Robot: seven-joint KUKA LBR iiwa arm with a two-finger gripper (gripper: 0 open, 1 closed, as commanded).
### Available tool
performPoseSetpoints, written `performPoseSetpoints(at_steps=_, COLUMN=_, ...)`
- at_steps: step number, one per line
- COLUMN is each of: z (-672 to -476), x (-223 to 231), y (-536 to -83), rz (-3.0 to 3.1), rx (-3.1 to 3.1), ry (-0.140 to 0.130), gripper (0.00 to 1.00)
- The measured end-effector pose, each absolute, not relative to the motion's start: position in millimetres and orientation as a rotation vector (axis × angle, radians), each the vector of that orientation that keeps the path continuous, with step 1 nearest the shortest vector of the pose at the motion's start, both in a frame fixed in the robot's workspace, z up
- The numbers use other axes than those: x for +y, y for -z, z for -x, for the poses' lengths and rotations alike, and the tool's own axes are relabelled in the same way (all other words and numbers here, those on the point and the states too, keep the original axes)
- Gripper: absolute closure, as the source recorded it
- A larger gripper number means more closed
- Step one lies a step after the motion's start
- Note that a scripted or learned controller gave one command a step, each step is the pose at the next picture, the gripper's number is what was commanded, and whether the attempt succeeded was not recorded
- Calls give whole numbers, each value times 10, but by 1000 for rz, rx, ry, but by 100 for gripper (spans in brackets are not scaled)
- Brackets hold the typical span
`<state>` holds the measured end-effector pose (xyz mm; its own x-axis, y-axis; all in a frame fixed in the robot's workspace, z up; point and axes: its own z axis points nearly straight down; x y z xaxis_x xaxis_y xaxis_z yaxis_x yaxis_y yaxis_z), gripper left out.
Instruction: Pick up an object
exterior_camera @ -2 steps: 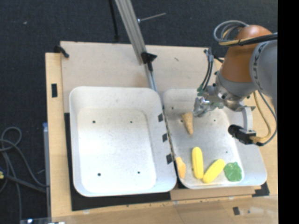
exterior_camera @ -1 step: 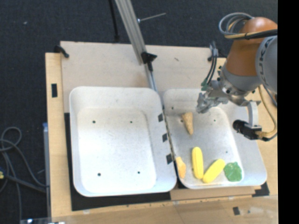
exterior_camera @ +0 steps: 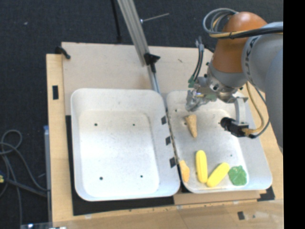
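Note:
My gripper [exterior_camera: 192, 105] hangs over the back left part of the right bin [exterior_camera: 251, 162], just above a tan cone-shaped piece [exterior_camera: 191, 125] that lies on the bin floor. Nothing shows between the fingers. Near the bin's front lie two yellow corn-like pieces [exterior_camera: 201, 165] [exterior_camera: 217, 174], a green leafy piece [exterior_camera: 237, 175] and a small orange piece [exterior_camera: 184, 171] against the left wall.
The left bin [exterior_camera: 116, 142] stands beside the right one, sharing a narrow divider. A slanted metal rail [exterior_camera: 138, 37] rises from the bench behind the bins. The arm's grey and orange body [exterior_camera: 238, 42] fills the back right.

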<state>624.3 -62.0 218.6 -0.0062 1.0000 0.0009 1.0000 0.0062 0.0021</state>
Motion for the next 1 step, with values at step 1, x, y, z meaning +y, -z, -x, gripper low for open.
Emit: performPoseSetpoints(at_steps=1, z=-6440, x=-126, y=-2148, rz=-2213, rx=2229, ry=-4, gripper=100)
